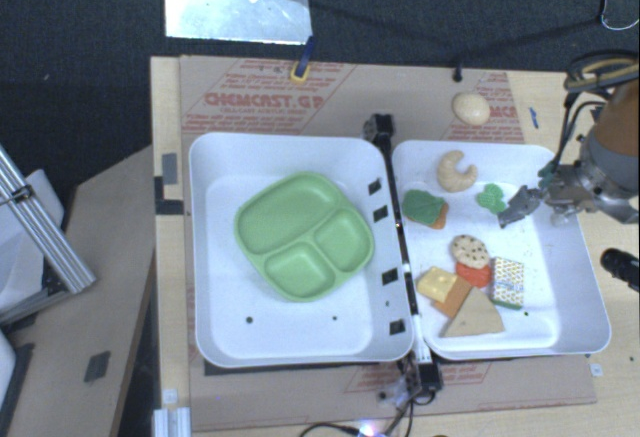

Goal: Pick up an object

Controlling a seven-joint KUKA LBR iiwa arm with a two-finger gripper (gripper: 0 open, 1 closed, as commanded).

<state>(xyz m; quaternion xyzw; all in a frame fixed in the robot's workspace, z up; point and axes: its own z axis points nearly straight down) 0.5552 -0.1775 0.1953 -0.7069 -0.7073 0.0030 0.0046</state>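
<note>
The right bin [575,270] holds several toy foods. A tan croissant [456,170] lies at the back, with a green and orange piece [425,209] and a small green piece [490,196] in front of it. Nearer the front are a speckled cookie [468,248], a red piece [474,274], a patterned block [508,282], a yellow and orange wedge [441,287] and a tan triangle [475,319]. My gripper [525,205] hangs over the right half of this bin, just right of the small green piece. Nothing is visibly held in it.
A green divided plate [303,235] lies in the left bin [215,225]. A pale egg-shaped object [470,108] rests on the cardboard behind the right bin. A black divider [393,225] runs between the bins. My arm [612,160] enters over the right rim.
</note>
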